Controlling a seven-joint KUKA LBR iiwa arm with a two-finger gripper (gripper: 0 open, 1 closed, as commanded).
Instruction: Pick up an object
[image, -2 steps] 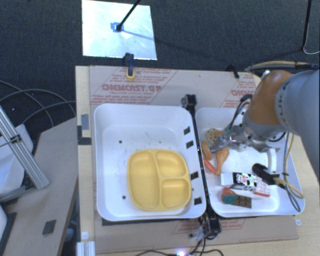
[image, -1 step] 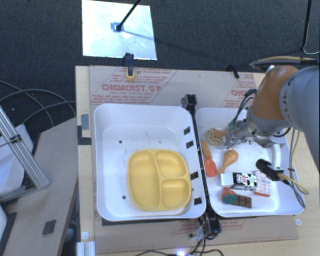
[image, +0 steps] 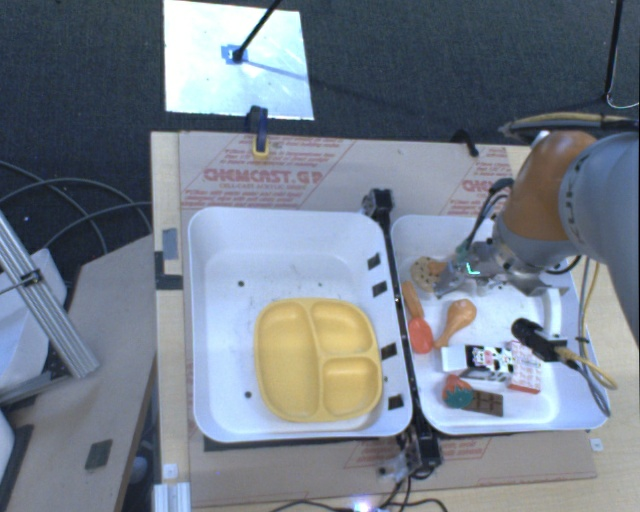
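Overhead, two shallow white bins are being seen side by side on the desk, resting on a brown board on which red lettering reading "CHEMCAST GP" is being shown, with smaller red lines too faint to be read. A yellow divided tray is being carried in the left bin. The grey arm with its orange band is being extended over the right bin, and the pincer is being held low near that bin's upper left part, a small green light glowing on it; whether it is apart or together cannot be told. Just beside it a cookie is lying, and a toy drumstick is lying a little below. An orange carrot-like piece is lying along the bin's left wall. A small milk carton printed with black cow patches, a pink packet whose print is too small to be read, and a chocolate bar are lying near the front.
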